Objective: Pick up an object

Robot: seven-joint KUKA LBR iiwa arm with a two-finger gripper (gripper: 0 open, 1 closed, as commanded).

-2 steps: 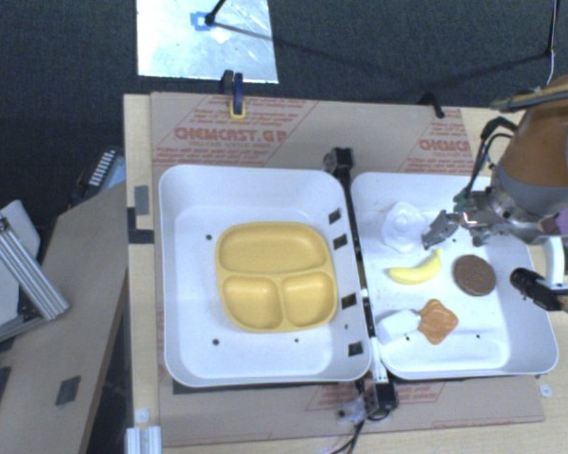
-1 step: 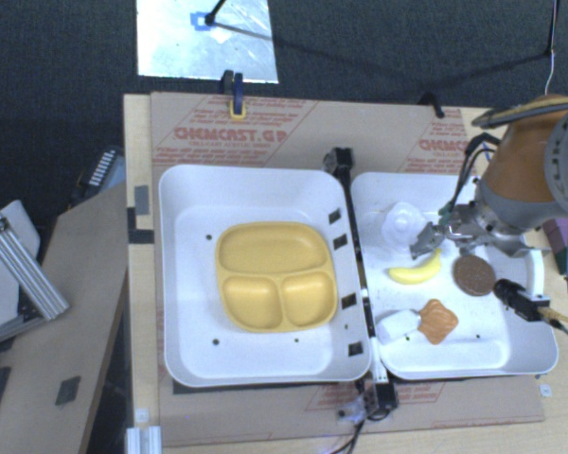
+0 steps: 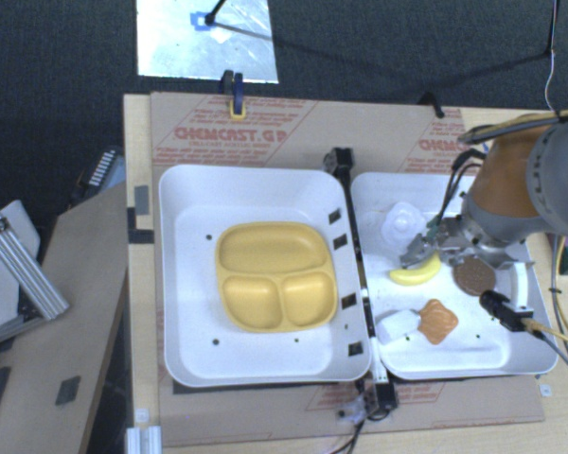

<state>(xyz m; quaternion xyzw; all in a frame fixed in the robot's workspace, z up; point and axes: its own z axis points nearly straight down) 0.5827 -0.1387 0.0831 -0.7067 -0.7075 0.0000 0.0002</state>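
A: Where is the gripper (image 3: 422,251)?
B: Low in the right bin (image 3: 454,362), its tips at the yellow banana (image 3: 415,272); whether it grips cannot be told.
A: Neighbouring items?
B: A brown disc (image 3: 474,276) just beside; an orange piece (image 3: 438,321) and white block (image 3: 396,325) nearer the front.
A: The left bin (image 3: 185,282)?
B: It holds a yellow divided tray (image 3: 275,275).
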